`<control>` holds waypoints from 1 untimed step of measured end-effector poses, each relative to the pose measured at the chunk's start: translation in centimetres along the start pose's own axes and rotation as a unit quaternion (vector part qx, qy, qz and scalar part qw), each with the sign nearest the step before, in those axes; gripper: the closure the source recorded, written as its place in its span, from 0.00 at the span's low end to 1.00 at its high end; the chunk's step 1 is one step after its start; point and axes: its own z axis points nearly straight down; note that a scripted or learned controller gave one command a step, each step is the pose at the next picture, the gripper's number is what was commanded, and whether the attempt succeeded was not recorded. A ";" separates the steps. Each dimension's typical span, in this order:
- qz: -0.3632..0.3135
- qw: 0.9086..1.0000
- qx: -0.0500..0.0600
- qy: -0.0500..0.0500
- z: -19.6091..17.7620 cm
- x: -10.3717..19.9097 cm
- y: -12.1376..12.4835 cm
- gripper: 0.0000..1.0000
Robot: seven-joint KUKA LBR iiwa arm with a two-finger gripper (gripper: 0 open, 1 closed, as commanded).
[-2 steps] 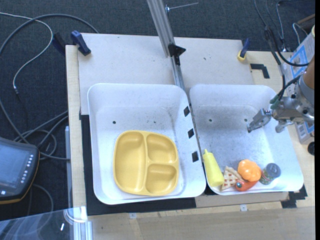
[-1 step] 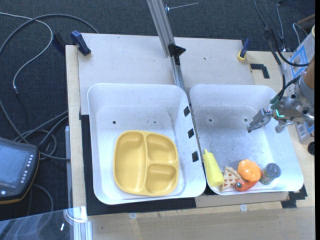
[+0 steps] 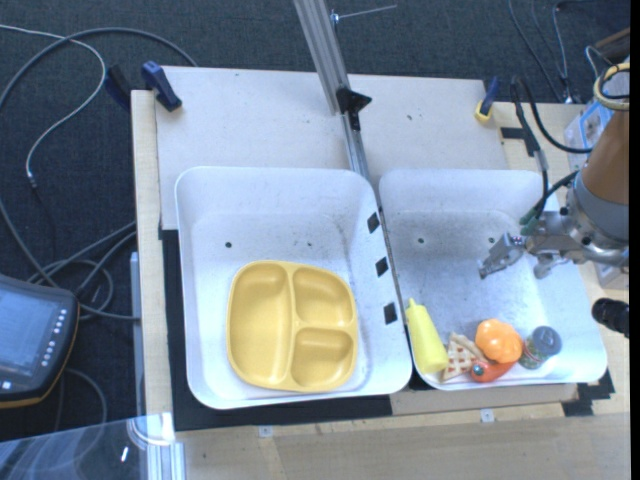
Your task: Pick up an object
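On the bench (image 3: 260, 118) — two bins (white) (image 3: 200, 208).

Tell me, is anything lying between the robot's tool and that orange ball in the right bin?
No. In the camera view, only bare white bin floor lies between the tool and the orange ball.

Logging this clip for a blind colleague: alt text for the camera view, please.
The arm's end effector hovers over the right bin, whose near edge holds a yellow bottle, orange ball and small jar. The left bin holds a yellow divided plate.
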 end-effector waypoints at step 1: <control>0.000 1.000 0.001 0.000 6.3 0.0 -0.5 0.00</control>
